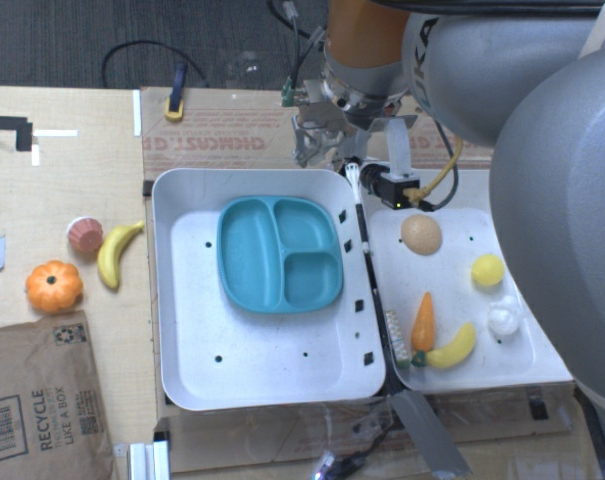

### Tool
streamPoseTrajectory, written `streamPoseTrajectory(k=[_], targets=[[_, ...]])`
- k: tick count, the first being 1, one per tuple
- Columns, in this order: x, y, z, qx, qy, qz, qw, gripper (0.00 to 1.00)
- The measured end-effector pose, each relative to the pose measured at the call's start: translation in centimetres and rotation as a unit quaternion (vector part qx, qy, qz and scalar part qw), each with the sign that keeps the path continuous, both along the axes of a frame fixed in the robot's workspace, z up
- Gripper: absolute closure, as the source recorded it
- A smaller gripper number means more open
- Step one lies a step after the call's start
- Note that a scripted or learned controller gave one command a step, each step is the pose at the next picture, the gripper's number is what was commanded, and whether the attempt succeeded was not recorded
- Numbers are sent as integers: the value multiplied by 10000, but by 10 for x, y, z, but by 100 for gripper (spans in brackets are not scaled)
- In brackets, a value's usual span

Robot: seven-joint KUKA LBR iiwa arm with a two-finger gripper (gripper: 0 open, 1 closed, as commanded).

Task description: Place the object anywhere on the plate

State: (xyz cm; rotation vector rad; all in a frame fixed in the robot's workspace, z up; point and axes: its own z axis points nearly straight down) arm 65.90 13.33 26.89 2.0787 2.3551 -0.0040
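Here, two white bins (side by side) top a wooden bench.

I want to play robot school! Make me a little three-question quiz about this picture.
1. True or false: the blue plate in the left bin has three compartments.
2. Which toy lies right next to the carrot in the right bin? A) banana B) egg C) lemon
3. Fill in: the little pumpkin sits outside the bins, on the ____ side of the picture.

Key: 1 true. 2 A. 3 left.
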Motion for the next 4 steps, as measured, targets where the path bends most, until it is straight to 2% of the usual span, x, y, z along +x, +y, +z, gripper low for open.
streamPoseTrajectory(k=[1, 2, 3, 4], targets=[[-73, -22, -53, -1, 14, 155, 9999, 100], [-28, -45, -78, 1, -1, 812, 9967, 100], [-5, 29, -29, 3, -9, 2285, 9735, 100], [-117, -27, -49, 6, 6, 2166, 9763, 100]])
